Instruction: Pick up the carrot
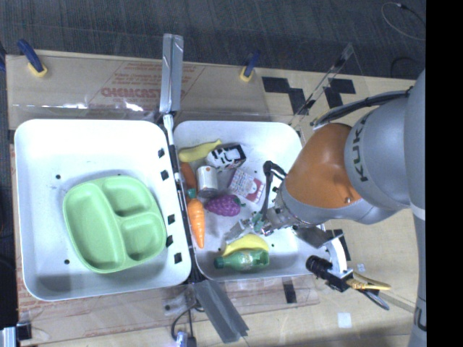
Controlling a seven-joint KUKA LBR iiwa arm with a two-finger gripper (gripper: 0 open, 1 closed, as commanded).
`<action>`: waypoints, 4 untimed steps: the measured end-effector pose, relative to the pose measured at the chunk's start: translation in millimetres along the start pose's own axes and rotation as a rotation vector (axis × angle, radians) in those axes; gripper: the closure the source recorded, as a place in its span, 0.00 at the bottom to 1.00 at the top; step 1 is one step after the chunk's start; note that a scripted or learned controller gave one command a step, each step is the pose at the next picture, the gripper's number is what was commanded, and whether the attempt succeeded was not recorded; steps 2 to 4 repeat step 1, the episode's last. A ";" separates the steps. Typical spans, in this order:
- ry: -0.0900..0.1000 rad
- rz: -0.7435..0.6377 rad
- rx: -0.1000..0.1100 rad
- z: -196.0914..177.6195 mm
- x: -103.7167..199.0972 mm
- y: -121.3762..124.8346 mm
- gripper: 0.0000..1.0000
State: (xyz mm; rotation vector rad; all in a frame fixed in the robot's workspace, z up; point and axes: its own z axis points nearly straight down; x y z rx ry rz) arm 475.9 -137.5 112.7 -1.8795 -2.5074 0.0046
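Green bottle (242, 260) and carrot (196, 222) share right bin (289, 132).

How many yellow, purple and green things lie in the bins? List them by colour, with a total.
Yellow: 2, bananas
Purple: 1, grapes
Green: 2, tray and bottle
Total: 5

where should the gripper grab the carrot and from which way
Grip the carrot across its thick upper half, coming straight down. It lies flat with its tip toward the camera, close against the right bin's left wall, so the fingers probably fit best closing across its width, with the purple grapes close by on its other side.
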 end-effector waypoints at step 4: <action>0.000 0.055 0.001 24.4 35.0 13.9 0.00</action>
